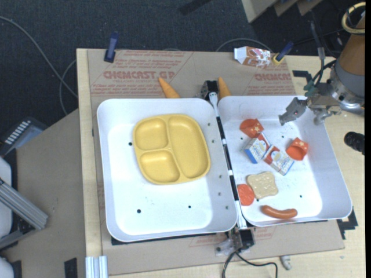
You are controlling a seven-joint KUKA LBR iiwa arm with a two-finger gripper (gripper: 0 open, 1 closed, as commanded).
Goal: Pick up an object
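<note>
Here, I log the gripper [305,112] above the right bin's [333,178] far edge; jaw state unreadable, arm cropped at frame edge.

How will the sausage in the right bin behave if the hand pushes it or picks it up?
The sausage looks long and round, so it would probably roll when pushed sideways. Its glossy skin may slip between fingers. It lies near the bin's front wall, which might stop it.

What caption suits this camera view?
End effector hovers over the right bin of toy food; a yellow divided plate sits in the left bin.
</note>
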